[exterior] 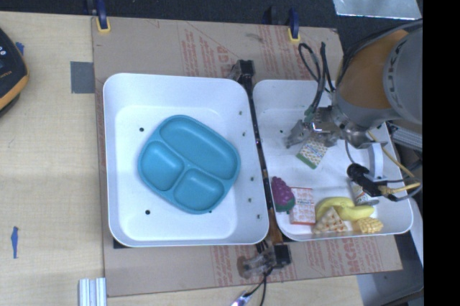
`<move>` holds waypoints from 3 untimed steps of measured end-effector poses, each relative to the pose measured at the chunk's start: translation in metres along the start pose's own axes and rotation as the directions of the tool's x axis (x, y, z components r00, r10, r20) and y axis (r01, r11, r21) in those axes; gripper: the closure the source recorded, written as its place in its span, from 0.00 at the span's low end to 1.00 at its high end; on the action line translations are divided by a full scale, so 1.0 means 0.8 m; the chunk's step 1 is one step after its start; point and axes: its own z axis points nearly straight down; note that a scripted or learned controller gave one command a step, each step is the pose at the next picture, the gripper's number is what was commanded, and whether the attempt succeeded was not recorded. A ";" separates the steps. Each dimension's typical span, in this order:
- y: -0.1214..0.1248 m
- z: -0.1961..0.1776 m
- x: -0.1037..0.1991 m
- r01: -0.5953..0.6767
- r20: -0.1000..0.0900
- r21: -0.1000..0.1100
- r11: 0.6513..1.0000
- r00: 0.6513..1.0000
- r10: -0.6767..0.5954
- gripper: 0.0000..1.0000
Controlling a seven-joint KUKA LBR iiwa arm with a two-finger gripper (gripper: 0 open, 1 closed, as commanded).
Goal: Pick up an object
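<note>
Right now the arm [377, 78] reaches into the right bin [267, 154] from the right, and its pincer [305, 133] sits low over the bin's upper middle. A small green-and-white card-like item [313, 152] lies just below and beside the metal fingers [295, 135], touching them or nearly so; whether it is actually between them is too blurred to judge, and I cannot tell whether the pincer is wide or narrow.

The other candidates lie along the near edge of the same bin: a purple grape-like toy [282, 192] near the left wall, a white card with red print [302, 205] beside it, a yellow banana [343, 207], and corn-like pieces [366, 226] at the lower right. The left bin [122, 154] carries a blue divided plate [188, 163], well apart from the arm.

By my reading, this is the grasp attempt itself: descent is done or almost done, and closure on the small card is the matter in hand. The next move calls for a firm close with the thin item truly caught, then a straight lift. A flat, light piece could easily slip out or stay on the bin floor.
</note>
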 end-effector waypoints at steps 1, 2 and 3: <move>-0.019 0.000 -0.009 0.002 0.002 -0.004 1.000 1.000 -0.002 0.00; -0.018 -0.015 -0.010 0.005 0.002 -0.003 1.000 1.000 -0.005 1.00; -0.018 -0.015 -0.010 0.005 0.002 -0.003 1.000 1.000 -0.005 0.00</move>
